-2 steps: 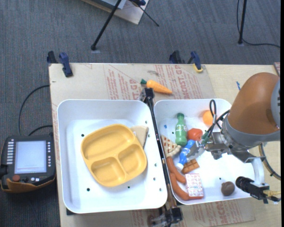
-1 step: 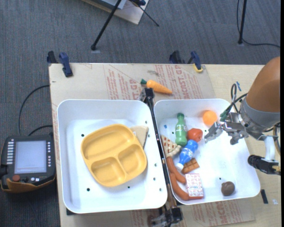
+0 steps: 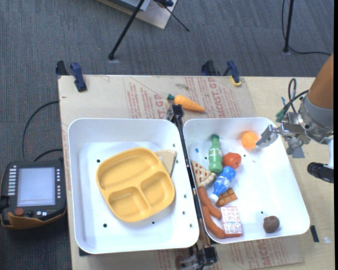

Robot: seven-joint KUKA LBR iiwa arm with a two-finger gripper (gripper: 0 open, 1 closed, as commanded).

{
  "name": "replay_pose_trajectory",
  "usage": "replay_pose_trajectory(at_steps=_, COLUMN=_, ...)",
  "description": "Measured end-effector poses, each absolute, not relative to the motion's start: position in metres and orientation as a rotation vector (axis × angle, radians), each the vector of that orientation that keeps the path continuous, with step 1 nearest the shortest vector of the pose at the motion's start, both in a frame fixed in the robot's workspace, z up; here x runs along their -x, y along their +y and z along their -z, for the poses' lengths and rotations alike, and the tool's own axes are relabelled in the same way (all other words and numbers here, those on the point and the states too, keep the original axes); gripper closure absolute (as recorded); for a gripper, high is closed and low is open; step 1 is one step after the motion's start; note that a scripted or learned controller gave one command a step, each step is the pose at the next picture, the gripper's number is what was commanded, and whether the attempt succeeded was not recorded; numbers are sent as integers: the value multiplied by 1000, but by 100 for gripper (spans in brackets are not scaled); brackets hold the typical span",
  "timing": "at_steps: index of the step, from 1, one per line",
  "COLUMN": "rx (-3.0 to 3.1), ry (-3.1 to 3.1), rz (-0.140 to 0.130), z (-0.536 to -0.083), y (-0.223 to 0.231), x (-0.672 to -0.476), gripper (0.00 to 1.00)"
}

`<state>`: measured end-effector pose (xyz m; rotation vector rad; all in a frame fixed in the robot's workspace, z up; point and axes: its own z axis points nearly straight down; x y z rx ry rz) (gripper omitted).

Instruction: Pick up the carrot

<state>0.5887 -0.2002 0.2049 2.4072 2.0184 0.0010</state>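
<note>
Hovering over the right rim of the right bin [image 3: 296,196], the end effector [image 3: 268,136] reaches in from the right, and we see one grey finger pointing left toward an orange ball [image 3: 248,140]; we cannot tell how far apart the fingers stand, and we see nothing between them. Behind it we follow the grey wrist up to the orange band of the arm [image 3: 324,89] at the right edge.

Moving outward inside the right bin, we find the orange ball just left of the fingertip, then a green bottle [image 3: 215,153] standing near the bin's middle, a red tomato-like piece [image 3: 232,160] beside it, and a blue bottle [image 3: 223,181] lying just nearer. Nearer still we see red sausages [image 3: 209,212], a small printed box [image 3: 231,221], and a brown round thing [image 3: 271,224] in the near right corner.

We spot the carrot [image 3: 189,103] outside both bins, lying on the tabletop [image 3: 129,94] just beyond the far edge where the bins meet, well apart from the end effector.

In the left bin [image 3: 79,207] we see a yellow divided plate [image 3: 135,183]. On the floor to the far left sits a teach pendant [image 3: 32,194].
</note>
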Motion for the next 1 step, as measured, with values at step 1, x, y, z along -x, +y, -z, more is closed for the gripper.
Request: replay_pose_trajectory(at_steps=1, rx=-2511, ry=1915, rz=5, z=-91, y=-201, x=-632, gripper=0)
